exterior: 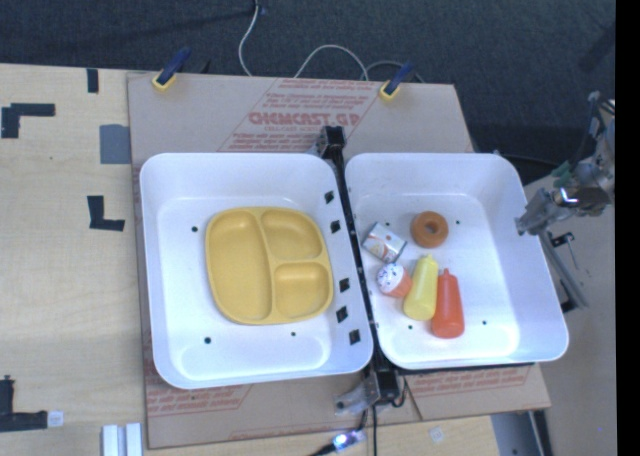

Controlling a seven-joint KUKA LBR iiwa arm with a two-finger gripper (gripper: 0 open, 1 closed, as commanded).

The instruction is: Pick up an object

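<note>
Objects for picking lie clustered in the right bin (500,184): a yellow bottle (421,287) touching a red bottle (448,306), a brown ring (430,229), a small silvery piece (383,242). You see smooth, rounded plastic; expect slipping, or two bottles caught together. The gripper (540,212) sits at the bin's right rim; its opening cannot be told, and you see nothing in it.

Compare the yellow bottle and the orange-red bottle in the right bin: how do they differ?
The yellow bottle is yellow; the orange-red bottle is orange-red. The yellow one lies nearer the bins' shared wall and the small round white toy; the orange-red one lies on its outer side. Both lie flat, side by side, in the right bin.
</note>
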